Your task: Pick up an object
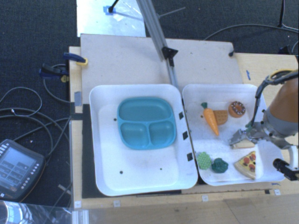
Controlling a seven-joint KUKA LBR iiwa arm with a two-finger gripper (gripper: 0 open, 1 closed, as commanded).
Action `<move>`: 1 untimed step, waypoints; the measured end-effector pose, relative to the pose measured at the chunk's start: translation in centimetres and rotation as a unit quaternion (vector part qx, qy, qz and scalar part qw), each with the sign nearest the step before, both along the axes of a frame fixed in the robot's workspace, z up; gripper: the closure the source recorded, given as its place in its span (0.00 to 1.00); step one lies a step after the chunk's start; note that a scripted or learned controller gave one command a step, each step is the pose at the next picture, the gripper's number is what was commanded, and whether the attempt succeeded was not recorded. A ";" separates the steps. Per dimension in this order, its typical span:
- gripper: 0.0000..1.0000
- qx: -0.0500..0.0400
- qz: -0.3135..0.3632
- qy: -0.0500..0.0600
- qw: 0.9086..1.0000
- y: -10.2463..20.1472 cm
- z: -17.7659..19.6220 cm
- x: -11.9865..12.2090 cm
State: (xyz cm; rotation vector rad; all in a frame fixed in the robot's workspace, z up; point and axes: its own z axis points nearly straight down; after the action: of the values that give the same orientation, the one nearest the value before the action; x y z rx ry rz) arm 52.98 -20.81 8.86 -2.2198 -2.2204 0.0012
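The right bin (196, 94) holds an orange toy carrot (211, 120), a tan cracker (221, 117) under it, a brown donut (237, 109), a light green broccoli piece (203, 160), a dark green one (219, 165) and a pizza slice (247, 164). My gripper (239, 138) hangs low in that bin, right of the carrot and above the pizza slice. A pale flat piece (243, 145) lies right under its tips. The arm comes in from the right with its orange band (285, 104).
In the left bin (140, 174) rests a teal divided plate (146, 122). A grey pole (152, 20) slants across the back board to the bins' seam. Cables and a handheld pendant (18, 168) lie on the floor to the left.
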 end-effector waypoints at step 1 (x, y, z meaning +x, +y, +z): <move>1.00 -0.001 0.000 -0.003 1.000 -0.1 1.3 0.1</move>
State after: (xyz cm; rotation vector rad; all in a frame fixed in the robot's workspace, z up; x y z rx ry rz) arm 53.13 -20.87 10.15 -2.2239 -2.2243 -0.0030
